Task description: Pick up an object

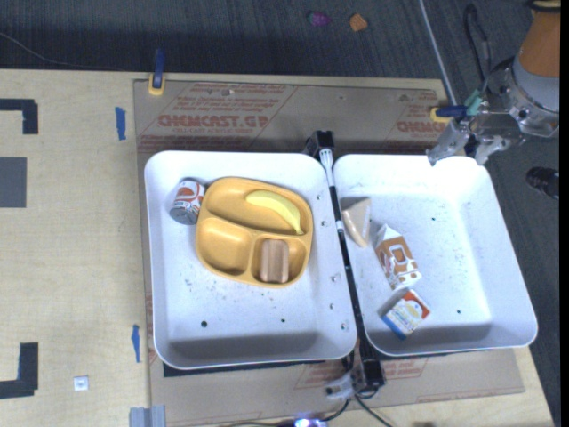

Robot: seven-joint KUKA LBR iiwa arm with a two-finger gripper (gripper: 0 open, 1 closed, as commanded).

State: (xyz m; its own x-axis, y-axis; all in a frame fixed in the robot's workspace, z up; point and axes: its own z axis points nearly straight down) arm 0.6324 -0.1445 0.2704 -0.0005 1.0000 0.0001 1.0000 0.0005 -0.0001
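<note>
Worktop [71, 265]: pale wood-grain board carrying a brown printed sheet and two shallow white bins, glossy and round-cornered. Left bin [178, 327]: yellow divided tray [222, 238], smooth moulded plastic, holding a yellow banana [276, 207] in its upper compartment and a tan, bread-like block [273, 261] in its lower right one; a small red-and-white can [186, 200] lies on its side touching the tray's upper left rim. Right bin [498, 265]: a beige wedge [356, 221] near the dividing wall; just beside it an orange-and-white carton [396, 261] lying at a slant; below that a small box [405, 313], red, white and blue. Gripper [455, 148]: above the right bin's upper right corner, well apart from every item; its fingers appear spread, with nothing between them. Handling, as judged: the carton and box look light and stiff, with flat printed faces that may slip; taking either across its narrow sides seems best. The wedge's sloping faces would likely be harder to pinch. The can may roll.
</note>
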